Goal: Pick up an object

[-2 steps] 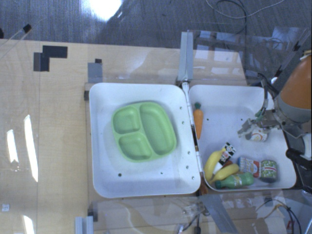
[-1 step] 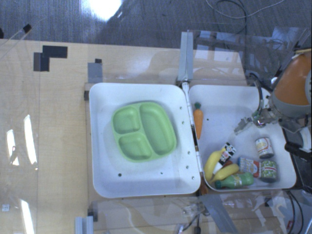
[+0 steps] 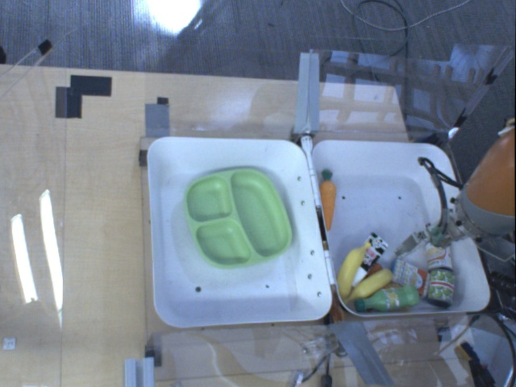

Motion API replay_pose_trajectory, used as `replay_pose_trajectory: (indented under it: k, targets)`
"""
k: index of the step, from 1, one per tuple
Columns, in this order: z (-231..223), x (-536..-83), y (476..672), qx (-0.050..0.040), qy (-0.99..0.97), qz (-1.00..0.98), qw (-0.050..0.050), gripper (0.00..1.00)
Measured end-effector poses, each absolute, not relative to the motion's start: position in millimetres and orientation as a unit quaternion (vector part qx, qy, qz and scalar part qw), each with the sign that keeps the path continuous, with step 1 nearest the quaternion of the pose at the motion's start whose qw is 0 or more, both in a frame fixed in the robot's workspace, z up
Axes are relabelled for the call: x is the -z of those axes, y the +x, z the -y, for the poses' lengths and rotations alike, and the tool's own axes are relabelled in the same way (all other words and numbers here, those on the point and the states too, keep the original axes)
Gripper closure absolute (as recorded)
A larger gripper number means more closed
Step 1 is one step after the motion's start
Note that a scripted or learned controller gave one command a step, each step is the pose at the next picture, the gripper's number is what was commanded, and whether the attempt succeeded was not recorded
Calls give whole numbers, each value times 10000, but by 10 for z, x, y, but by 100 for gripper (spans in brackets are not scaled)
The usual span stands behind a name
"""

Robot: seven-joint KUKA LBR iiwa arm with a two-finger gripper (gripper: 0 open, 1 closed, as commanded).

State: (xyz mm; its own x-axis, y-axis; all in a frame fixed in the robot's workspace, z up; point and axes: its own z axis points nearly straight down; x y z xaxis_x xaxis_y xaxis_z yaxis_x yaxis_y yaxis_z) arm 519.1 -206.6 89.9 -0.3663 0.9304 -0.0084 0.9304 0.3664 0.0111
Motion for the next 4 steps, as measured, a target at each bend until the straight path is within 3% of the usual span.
replay_pose_trajectory:
  k: [1, 2, 3, 4]
  targets:
    - [1509, -1941, 5390, -22, 5889, -8082, 50, 0]
    - [1377, -1747, 5805, -14, 6211, -7837, 24, 0]
    - [1229, -1335, 6687, -13, 6199, -7847, 28, 0]
    - [1215, -1476, 6716, -33, 6166, -7872, 77, 100]
